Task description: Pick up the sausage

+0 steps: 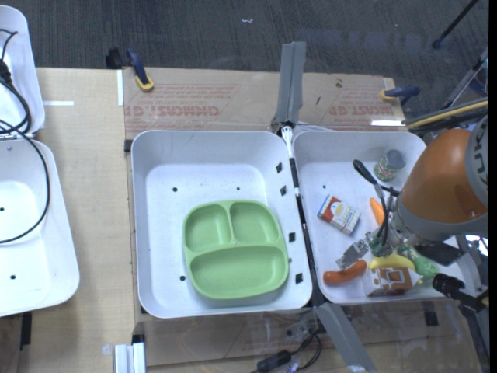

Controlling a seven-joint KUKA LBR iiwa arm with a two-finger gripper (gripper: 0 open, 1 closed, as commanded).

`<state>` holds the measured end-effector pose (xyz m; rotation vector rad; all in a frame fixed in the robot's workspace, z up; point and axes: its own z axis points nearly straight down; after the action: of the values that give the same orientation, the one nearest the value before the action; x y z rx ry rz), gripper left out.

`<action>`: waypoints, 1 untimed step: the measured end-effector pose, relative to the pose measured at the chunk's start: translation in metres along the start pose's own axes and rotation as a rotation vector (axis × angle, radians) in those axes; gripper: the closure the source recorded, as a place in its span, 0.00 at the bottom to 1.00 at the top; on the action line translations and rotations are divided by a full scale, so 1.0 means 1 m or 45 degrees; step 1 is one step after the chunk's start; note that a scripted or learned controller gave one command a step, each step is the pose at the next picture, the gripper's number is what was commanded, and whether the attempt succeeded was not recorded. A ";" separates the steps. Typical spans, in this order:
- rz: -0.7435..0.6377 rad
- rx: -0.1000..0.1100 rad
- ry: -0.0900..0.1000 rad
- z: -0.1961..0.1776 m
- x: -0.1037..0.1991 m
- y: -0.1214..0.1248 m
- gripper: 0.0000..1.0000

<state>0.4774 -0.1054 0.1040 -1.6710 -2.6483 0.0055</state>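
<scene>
My gripper (365, 249) hangs low in the right bin (326, 158), just above and to the right of the sausage (344, 273), which lies near the bin's front wall. Whether I am open or closed, I cannot tell.

My arm (454, 181) shows at the right of the frame as a rounded, bulging shell. Most of what can be seen of it is a smooth orange band, glossy, with a soft highlight across its upper curve. Above the orange, at the far right edge, a strip of pale grey casing carries part of a dark marking, too cut off to read. Below the orange the shell turns grey again and narrows toward my wrist. My gripper (363, 249) is small, metallic grey, with dark parts.
</scene>
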 end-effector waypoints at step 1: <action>-0.081 -0.007 -0.006 0.014 0.004 0.002 0.00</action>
<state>0.4774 -0.1006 0.0899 -1.5893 -2.7059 0.0014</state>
